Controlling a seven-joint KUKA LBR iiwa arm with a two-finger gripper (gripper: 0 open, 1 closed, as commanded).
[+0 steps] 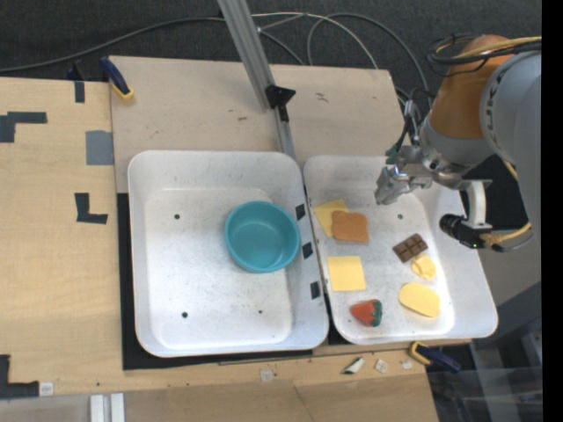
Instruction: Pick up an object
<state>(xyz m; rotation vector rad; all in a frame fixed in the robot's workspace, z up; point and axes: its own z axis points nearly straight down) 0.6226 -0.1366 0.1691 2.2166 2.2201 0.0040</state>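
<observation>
1. The claw (390, 189) hangs over the upper part of the right bin (471, 328), near its far rim. Whether it is spread or pressed together I cannot tell from this slanted view, and nothing shows pinched in it.
2. Closest to the claw, just below and to its left, lies a brown toast-like piece (350, 228), overlapping a pale yellow slice (325, 213) that sits a little further left.
3. Below the claw and slightly to its right is a dark chocolate piece (409, 249), with a small yellow bit (425, 268) just beyond it and a larger yellow wedge (420, 301) further down.
4. Well below the claw lie a yellow square (346, 273) and, further still, a strawberry (368, 312).
5. Far to the claw's left, in the left bin (154, 236), sits a teal bowl (260, 236).
6. Judged from this, the step in hand is the approach: no object is lifted yet.
7. The next move seems to call for settling on one item, likely the brown piece nearest by, centring over it and descending. Flat pieces lying against the bin floor may be hard to pinch.
</observation>
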